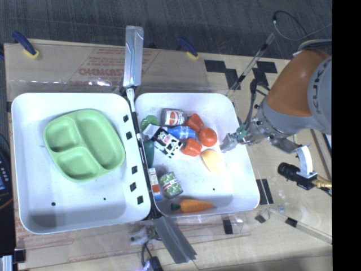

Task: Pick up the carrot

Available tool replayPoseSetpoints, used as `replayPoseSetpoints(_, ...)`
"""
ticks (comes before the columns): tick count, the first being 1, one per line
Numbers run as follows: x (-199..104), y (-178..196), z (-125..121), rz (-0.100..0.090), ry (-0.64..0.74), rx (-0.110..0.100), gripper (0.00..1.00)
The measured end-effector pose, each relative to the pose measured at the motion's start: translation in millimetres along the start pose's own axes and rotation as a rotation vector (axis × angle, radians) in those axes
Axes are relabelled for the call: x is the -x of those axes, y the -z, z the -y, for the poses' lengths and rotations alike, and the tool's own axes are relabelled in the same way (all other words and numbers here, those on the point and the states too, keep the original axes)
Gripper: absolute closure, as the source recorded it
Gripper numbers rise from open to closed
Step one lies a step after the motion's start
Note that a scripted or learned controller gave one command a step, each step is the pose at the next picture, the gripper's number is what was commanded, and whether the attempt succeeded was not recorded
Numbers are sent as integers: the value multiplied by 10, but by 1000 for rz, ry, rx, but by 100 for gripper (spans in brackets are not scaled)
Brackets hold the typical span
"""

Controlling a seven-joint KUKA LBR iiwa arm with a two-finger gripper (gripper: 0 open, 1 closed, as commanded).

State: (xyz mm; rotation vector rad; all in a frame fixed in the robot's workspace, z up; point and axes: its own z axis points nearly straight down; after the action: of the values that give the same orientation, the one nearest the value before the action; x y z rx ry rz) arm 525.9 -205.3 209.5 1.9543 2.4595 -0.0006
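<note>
The grey two-finger gripper (pixel 230 141) hangs over the right edge of the right shallow white plastic bin (pixel 243 176); whether it is released or clenched cannot be told. The orange tapered carrot with a green stem end (pixel 193 206) lies flat well below and to the left of the gripper, near the bin's front wall. A pale yellow rounded toy fruit (pixel 211 160) sits just below-left of the gripper. The light green sectioned plastic plate (pixel 84 144) rests far left, in the left white bin (pixel 34 208).
</note>
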Motion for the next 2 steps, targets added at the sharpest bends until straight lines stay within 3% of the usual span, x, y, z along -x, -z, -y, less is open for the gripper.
replayPoseSetpoints(1,82,176,-318,1,197,1,100)
replayPoseSetpoints(2,83,173,-315,1,197,1,0)
